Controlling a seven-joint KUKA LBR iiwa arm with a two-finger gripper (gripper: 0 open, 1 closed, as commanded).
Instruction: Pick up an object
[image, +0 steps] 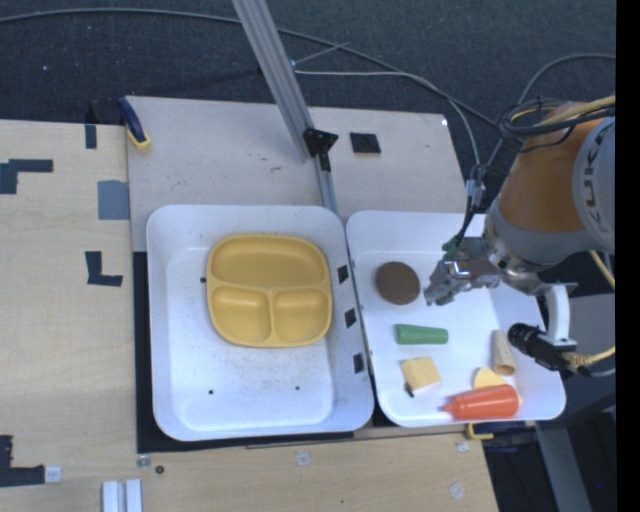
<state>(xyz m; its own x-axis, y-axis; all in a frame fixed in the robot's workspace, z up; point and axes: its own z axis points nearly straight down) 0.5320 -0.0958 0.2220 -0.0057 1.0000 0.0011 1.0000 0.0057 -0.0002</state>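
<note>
In the right bin (385, 232) lie a brown round patty (397, 282), a green bar (421, 334), a yellow cheese-like wedge (420, 373), an orange-red carrot-like piece (483, 403), a small yellow piece (487, 378) and a tan cylinder (502, 353). My gripper (445, 288) hangs just right of the brown patty and above the green bar, its dark fingers pointing down-left. Nothing shows between them.
The left bin (170, 300) holds a yellow divided plate (269, 289). A metal pole (283, 75) slants up from between the bins. The grey and orange arm (545, 210) covers the right bin's far right side. Cables run over the dark floor behind.
</note>
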